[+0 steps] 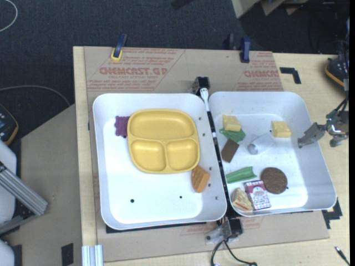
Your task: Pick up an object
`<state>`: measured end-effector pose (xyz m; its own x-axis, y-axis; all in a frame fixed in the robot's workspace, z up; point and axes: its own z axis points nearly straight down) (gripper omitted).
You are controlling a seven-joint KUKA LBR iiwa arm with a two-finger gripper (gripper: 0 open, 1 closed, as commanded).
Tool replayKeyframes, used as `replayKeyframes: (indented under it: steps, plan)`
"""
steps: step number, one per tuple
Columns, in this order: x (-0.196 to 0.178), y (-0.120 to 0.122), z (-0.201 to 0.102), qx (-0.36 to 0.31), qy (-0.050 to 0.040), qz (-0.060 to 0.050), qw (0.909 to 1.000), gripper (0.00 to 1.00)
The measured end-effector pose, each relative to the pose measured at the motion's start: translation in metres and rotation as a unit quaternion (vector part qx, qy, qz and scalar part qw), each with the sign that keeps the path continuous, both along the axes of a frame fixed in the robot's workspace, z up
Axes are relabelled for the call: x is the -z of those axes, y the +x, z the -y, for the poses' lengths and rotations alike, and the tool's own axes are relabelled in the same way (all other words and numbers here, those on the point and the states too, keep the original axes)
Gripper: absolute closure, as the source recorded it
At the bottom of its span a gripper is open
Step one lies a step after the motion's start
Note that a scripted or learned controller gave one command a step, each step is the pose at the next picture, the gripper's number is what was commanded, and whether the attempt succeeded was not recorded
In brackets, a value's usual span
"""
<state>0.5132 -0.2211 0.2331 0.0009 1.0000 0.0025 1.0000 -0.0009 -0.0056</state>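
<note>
Cardboard-topped bench (166, 71), two white bins. Gripper (321, 138) poised over right bin's (312, 173) right rim, jaws spread, nothing between. Likeliest target: yellow block (281, 129), near, lying in that bin. Risks: clipping the rim on descent; nudging the block aside, closing on air.

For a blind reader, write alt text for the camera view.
Two shallow white bins sit together: the left bin holds a yellow divided plastic tray, the right bin scattered toy food, with the grey two-finger gripper at its right rim.
</note>
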Motion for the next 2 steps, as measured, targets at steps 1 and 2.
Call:
replayKeyframes:
  steps: [1, 2]
  plan:
    - [0.051, -0.007, -0.008, -0.001, 0.0005, 0.000, 1.0000, 0.00]
    - [0.095, -0.004, -0.005, 0.000, 0.0004, 0.000, 1.0000, 0.00]
